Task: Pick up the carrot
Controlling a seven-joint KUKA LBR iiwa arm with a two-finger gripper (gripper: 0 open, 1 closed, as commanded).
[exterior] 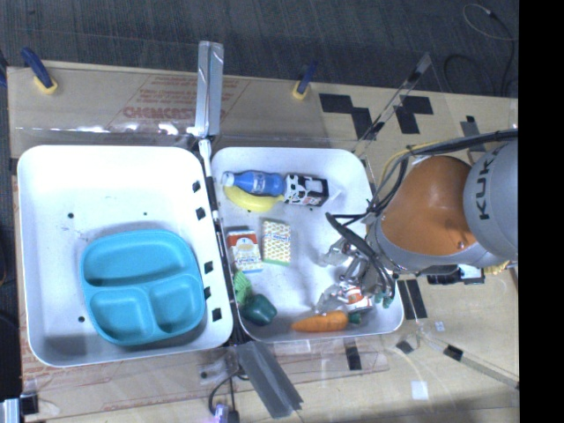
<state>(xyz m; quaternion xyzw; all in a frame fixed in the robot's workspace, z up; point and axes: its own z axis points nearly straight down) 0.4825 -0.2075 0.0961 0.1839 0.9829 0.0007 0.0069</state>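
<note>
The orange carrot (pixel 322 322) lies flat on the floor of the right bin (pixel 352 170), close to its front wall, with its green end pointing right. My gripper (pixel 331 279) hangs just above and behind it, reaching in from the right under the orange wrist band. Its two metal fingers (pixel 334 255) stand apart, so it is open. One fingertip is near the carrot's middle, and nothing shows between the fingers. A small red-and-white piece sits by the gripper's base.
The right bin also holds a blue bottle (pixel 256 183), a yellow banana (pixel 248 202), a black-and-white carton (pixel 306 189), a red packet (pixel 244 249), a green-checked packet (pixel 276 241) and a dark green vegetable (pixel 258 308). A blue divided tray (pixel 141 286) lies in the left bin.
</note>
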